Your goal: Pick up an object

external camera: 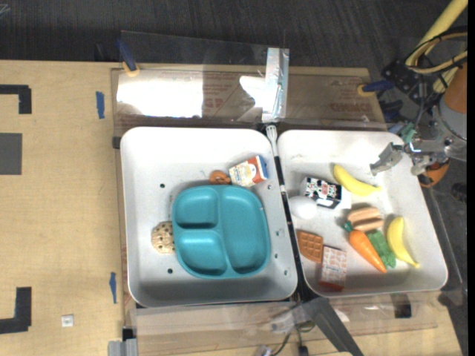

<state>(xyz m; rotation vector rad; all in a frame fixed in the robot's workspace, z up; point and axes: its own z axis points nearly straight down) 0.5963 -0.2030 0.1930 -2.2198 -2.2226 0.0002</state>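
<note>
My gripper (404, 154) hangs over the far right corner of the right bin (430, 273), close to its rim, with nothing seen in it. Just left of it and nearer the front lies a yellow banana (353, 181). Further along the bin floor are a black-and-white carton (321, 191), a hot dog (364, 216), a carrot (364, 248), a second banana (401, 240), a waffle (309, 245) and a printed packet (334, 265). A white lump (303, 209) sits beside the carton.
The left bin (141, 154) holds a teal divided plate (220, 230), a cookie (162, 236), a small milk carton (248, 171) and a brown bit (218, 176). A clear plastic sheet (200, 87) lies behind the bins. Cables (423, 58) hang at the far right.
</note>
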